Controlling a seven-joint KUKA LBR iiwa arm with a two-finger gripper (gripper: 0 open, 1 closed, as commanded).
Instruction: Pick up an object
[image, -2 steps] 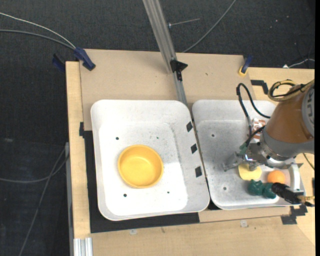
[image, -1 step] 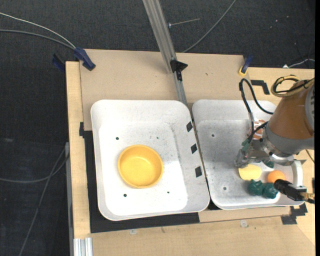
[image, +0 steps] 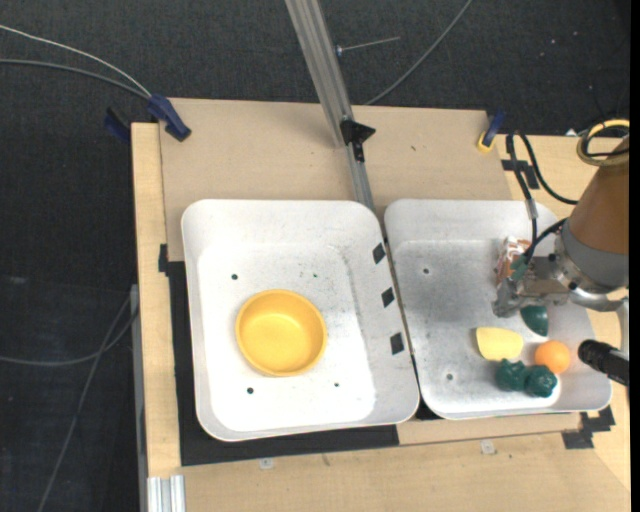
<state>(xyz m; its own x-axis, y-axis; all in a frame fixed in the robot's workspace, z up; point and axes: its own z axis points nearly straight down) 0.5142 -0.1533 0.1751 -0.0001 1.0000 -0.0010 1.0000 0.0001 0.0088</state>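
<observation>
The tool (image: 510, 290) hangs low in the right bin (image: 440, 300), just above a yellow piece (image: 497, 343); whether it is spread, I cannot tell. To grasp well, centre it over one object, clear of the orange ball (image: 552, 356) and green toys (image: 527, 378).

The right white bin (image: 440, 300) had a little cluster near its front right corner: a pale yellow wedge-shaped piece (image: 497, 344), a small orange ball (image: 552, 356) just to its right, and a lumpy dark green thing (image: 526, 378) in front of both. Another dark teal bit (image: 535, 319) sat behind the ball. A yellow round bowl (image: 281, 332) sat upright in the left white bin (image: 220, 250).
</observation>
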